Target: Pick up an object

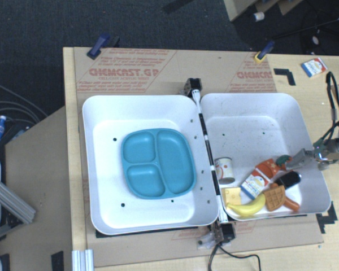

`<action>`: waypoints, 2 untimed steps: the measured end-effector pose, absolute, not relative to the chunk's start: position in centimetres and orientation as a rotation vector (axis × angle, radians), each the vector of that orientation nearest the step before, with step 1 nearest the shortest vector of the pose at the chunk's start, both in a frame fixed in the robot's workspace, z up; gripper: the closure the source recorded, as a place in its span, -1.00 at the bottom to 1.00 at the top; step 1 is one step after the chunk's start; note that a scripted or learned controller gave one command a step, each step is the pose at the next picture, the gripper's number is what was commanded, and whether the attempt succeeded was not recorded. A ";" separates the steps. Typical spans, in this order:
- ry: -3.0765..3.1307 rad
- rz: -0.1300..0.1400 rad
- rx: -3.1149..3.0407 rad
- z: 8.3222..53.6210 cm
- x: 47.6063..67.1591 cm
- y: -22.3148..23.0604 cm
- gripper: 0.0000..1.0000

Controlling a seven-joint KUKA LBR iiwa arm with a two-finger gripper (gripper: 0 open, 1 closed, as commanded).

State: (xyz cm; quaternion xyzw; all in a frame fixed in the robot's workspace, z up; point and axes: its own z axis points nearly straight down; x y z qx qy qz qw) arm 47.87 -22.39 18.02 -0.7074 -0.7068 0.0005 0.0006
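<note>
Banana [246, 209] lies at right bin's [243, 103] front; we see gripper [319, 157] nr rim, open/shut unclear.

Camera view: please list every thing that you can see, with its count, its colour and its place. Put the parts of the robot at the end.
bins: 2, white, side by side on the bench
divided plate: 1, light blue, three compartments, middle of the left bin
banana: 1, yellow, near corner of the right bin
small can: 1, white with brown label, right bin, by the wall between the bins
small carton: 1, blue, white and orange, right bin, above the banana
yellow block: 1, yellow, right bin, left of the carton
brown waffle-like piece: 1, brown, right bin, right of the banana
clamps: 2, blue, far edge of the bench
gripper: 1, grey, over the right bin's right side, above the pile
</note>
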 end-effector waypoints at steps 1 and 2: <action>-2.221 -0.009 -2.212 8.5 48.1 -22.0 -1.00; -2.221 -0.007 -2.214 9.4 48.0 -22.0 1.00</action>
